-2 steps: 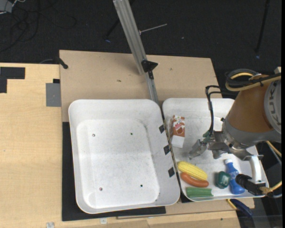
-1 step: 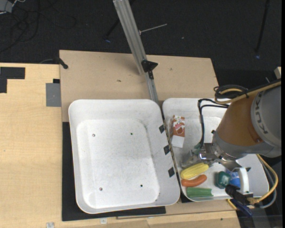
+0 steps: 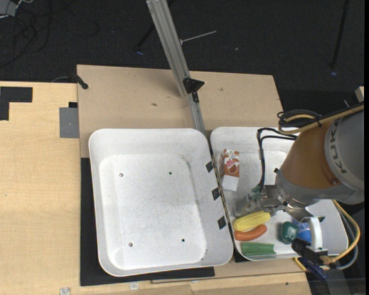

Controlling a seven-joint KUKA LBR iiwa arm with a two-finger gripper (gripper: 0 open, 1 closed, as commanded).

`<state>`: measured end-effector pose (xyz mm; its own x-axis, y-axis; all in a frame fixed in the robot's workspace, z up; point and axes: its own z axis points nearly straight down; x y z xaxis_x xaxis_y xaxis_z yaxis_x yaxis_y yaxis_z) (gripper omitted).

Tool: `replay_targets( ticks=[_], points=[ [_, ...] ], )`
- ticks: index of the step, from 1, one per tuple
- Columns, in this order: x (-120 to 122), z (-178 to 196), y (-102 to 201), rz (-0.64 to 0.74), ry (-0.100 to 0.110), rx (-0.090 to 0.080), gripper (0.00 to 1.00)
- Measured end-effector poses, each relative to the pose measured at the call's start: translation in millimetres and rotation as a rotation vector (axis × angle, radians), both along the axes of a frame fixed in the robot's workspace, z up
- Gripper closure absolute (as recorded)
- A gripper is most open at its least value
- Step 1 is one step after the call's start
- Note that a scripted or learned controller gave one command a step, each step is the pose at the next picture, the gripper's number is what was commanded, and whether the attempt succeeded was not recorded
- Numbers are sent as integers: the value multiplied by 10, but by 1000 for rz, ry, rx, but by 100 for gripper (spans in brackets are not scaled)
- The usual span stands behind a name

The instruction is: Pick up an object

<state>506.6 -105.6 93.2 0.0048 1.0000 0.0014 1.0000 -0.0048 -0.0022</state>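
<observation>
Toys crowd the near end of the right bin [image 3: 243,141], and the tool [image 3: 262,196] hangs low just above and a little to the far side of them. Its dark tip sits beside the yellow toy [image 3: 253,218], which lies with its long axis running left to right, slightly tilted, the right end further away. Directly on the near side of it, touching or nearly so, lies an orange-red toy [image 3: 250,231] on the same line, and nearer still a green toy [image 3: 258,249] lies flat against the bin's near wall. So the closest candidate for picking lies just near and left of the tool, and a short drop toward the near-left would put the tool over its right end.

How wide the tool stands cannot be told, since the orange-banded wrist and cables crowd that spot; nothing can be seen held in it.

Right of the cluster, under the arm, rest a teal piece [image 3: 288,231] and a blue piece [image 3: 303,232], close together. Toward the far left of the same bin a small red and white packet [image 3: 230,163] lies apart from the rest. The left bin [image 3: 98,146] shows bare white floor with a few dark specks. Both bins sit side by side on the bench [image 3: 31,183]
</observation>
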Motion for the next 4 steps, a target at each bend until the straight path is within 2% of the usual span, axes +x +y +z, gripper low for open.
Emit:
replay_targets(
  ticks=[1, 3, 4],
  points=[
    [-4, 97, -5, -5, 2, 1, 100],
    [-19, 938, -1, 6, -3, -1, 100],
    [7, 1522, 77, 6, -5, -1, 100]
  ],
)
